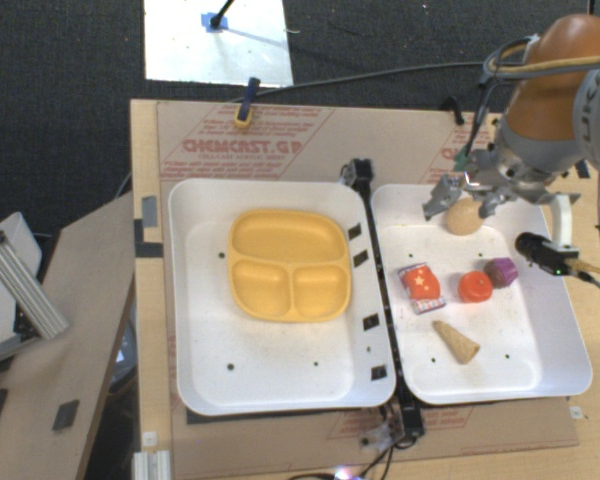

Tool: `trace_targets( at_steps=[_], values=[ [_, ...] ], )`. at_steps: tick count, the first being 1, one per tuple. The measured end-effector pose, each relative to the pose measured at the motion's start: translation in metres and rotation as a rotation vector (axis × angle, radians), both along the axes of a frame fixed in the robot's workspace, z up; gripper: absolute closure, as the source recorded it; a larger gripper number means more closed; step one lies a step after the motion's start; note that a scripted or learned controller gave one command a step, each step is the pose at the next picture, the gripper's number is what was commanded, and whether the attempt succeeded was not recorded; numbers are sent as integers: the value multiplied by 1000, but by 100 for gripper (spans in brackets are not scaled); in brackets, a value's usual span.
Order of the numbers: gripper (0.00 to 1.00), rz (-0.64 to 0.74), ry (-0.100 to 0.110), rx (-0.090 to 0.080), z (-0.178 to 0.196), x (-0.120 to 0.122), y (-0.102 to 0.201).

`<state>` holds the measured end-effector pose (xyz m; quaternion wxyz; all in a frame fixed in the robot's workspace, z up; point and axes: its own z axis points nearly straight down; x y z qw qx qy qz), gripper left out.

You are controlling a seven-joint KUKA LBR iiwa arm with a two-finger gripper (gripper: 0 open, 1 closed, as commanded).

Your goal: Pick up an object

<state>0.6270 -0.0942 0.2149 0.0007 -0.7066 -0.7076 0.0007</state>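
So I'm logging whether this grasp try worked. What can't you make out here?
- Tan ball: its top is hidden by the gripper, so contact can't be told.
- Small packet: print too small to read.
- Arm: cut off by the camera view's right edge.

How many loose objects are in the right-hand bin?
5. A tan ball at the far edge under the gripper; a red packet near the divider; an orange ball; a purple piece beside it; a tan cone nearest the front.

The arm (565,78) is cut off by the right edge
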Motion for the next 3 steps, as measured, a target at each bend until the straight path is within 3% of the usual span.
trace_targets(
  at_steps=[2,3],
  values=[
    [0,0,0,0,-107,7,1],
    [100,1,-6,0,-93,9,1]
  ],
)
